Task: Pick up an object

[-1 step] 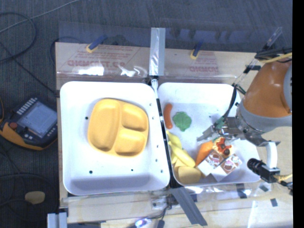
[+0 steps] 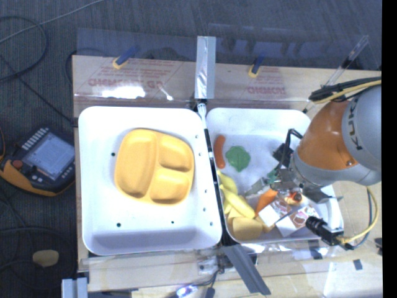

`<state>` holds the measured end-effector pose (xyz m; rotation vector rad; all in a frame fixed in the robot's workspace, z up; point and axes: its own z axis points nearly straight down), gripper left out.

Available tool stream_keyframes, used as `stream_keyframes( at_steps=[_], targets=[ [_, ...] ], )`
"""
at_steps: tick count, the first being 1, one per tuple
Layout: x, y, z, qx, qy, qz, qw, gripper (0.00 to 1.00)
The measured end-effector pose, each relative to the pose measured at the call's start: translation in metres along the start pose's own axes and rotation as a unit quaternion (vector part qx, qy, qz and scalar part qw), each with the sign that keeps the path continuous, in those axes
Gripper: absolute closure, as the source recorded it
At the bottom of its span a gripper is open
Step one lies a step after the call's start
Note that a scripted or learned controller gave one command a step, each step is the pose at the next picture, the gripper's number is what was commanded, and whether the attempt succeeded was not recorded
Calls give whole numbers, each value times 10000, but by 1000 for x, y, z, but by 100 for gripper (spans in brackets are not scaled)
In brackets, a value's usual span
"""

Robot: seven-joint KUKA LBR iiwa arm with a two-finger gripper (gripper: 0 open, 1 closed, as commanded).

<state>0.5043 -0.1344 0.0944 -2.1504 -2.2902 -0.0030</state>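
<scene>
The sausage (image 2: 219, 151) is laid along the right bin's (image 2: 260, 118) left wall, its long axis running far to near. The gripper (image 2: 280, 191) is lowered over clutter nearby; its state cannot be told. A yellow tray (image 2: 154, 166) is seen in the left bin (image 2: 99, 228).

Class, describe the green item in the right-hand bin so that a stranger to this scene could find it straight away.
Start at the right bin, the one the arm reaches into. Look at its upper middle, right of the thin orange-red sausage lying along the bin's left wall. The green piece is flat, roundish and leafy, lying alone on the white floor, and it is the one green thing among yellow, orange and white items.
</scene>
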Motion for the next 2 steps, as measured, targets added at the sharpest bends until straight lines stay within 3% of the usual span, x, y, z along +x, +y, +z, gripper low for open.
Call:
stream_keyframes(
  at_steps=[1, 2],
  targets=[
    [1, 0, -8, 6, 10, -1, 10000, 100],
    [52, 30, -88, 22, -8, 136, 9999, 100]
  ],
)
